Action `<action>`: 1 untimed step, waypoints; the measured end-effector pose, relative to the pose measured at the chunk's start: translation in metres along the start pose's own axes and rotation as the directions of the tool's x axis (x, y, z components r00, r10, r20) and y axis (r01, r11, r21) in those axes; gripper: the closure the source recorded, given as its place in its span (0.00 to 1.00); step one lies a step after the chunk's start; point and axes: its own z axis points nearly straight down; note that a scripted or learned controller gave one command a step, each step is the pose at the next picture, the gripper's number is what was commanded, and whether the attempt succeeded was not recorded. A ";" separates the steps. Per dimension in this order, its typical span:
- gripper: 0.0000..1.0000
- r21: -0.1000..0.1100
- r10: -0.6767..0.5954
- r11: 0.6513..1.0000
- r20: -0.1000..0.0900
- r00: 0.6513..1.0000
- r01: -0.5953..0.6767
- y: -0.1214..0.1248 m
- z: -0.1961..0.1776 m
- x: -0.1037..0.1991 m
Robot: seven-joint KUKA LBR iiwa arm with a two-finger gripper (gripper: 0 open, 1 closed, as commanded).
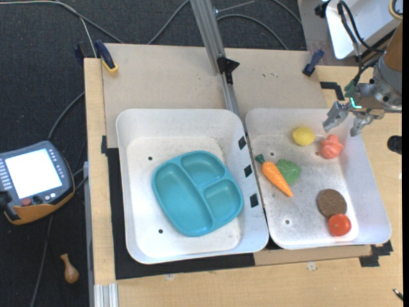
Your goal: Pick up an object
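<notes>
Right bin holds six items. The carrot lies near the bin's left wall, long axis running diagonally: green-stemmed end toward the upper left, tapered tip toward the lower right. A green leafy piece touches its right flank. The yellow lemon sits toward the far wall, with the pink item just beside it on the right. The brown round patty lies near the front right, and the red tomato sits just below it, close to the front rim.

Open floor remains in the bin's middle, between the carrot and the patty, and in the front left corner.

The gripper hangs over the far right part of this bin, just above the pink item. Its fingers stand apart, nothing between them; whether a fingertip touches the pink item is not clear from this angle.

Left bin holds one teal divided plate, three compartments, lying flat and central, well apart from the walls.
</notes>
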 end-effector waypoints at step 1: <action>0.00 -0.002 -0.001 1.000 0.001 1.000 0.001 0.001 -0.001 0.000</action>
